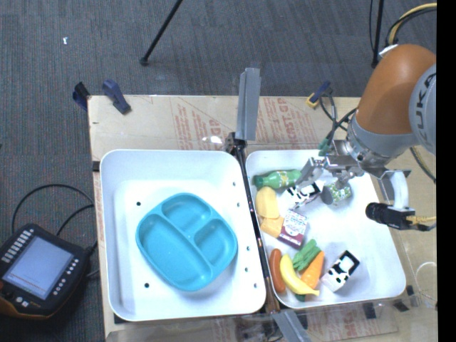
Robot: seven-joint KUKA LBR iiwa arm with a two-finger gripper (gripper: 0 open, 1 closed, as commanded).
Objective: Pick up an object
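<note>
Left bin [114, 191] holds a blue divided plate [187, 241]. Pendant [39, 271] lies on carpet at left. Blue clamps [114, 96] grip the cardboard-covered bench [178, 123].

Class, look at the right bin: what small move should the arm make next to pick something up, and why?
Probably lower the pincer straight down. It hovers over the right bin, just above the black-and-white carton beside the green bottle, with nothing seen between its fingers.

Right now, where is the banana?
The banana lies in the right bin, near its front edge, between the red sausage and the carrot.
</note>
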